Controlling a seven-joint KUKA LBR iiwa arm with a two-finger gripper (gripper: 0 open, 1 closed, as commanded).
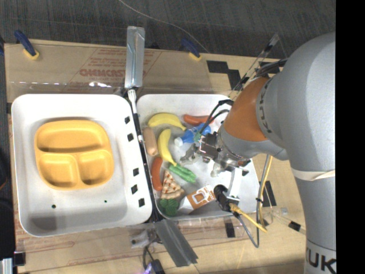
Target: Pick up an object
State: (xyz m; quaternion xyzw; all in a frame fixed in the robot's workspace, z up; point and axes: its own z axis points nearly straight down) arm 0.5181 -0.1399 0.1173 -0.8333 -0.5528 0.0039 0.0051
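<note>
Nothing is lifted yet, as far as this view shows: every toy food item lies on the floor of the right-hand shallow white bin (149, 104), so the pick itself seems still to be done. The metal two-finger gripper (201, 150) hangs low over the middle of that bin, reaching in from three o'clock. Whether it is apart, together or clamped on anything, I cannot tell, because the wrist hardware and cables cover the tip.

Just at its nine o'clock lies a small blue plastic object (190, 135), partly hidden, and I cannot tell if there is contact. Further toward nine o'clock a curved yellow toy banana (165, 145) lies lengthwise, with a second yellow banana (164, 119) across the bin's top at about eleven o'clock. A red-orange sausage-shaped toy (196, 119) sits at twelve o'clock from the tip. At seven o'clock are a green pepper-like toy (182, 173), a triangular pizza-slice toy (169, 185) and a dark green leafy piece (168, 206). A tan hot-dog bun shape (150, 141) and an orange carrot-like piece (157, 174) lie along the bin's left wall. A small brown and white box (201, 197) rests at six o'clock.

Beyond, the left white bin (23, 170) holds a yellow divided plastic tray (73, 153), well apart from the arm.
</note>
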